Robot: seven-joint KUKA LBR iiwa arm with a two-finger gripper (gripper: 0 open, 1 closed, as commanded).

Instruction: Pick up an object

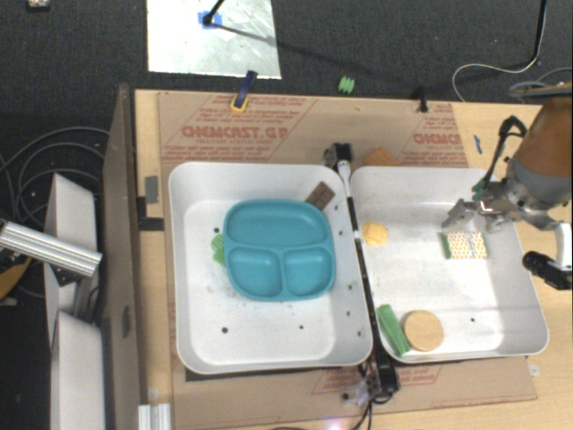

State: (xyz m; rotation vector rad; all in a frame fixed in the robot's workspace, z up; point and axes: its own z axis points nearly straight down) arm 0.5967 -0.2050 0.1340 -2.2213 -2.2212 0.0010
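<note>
My gripper (476, 215) hangs over the upper right part of the right bin (501, 348), fingers spread open and nothing between them. Just below it lies a small patterned pad (467, 245) with a green strip along its left edge. A small yellow lump (376, 234) rests near the right bin's left wall. At the bin's front lie a tan round disc (423, 330) and a green block (389, 327), touching each other.
The left bin (192, 330) holds a blue divided tray (277, 249), a green piece (218, 246) peeking out at its left side, and a brown block (319, 194) at its upper right. The arm's grey body (544, 164) stands over the right bin's right edge.
</note>
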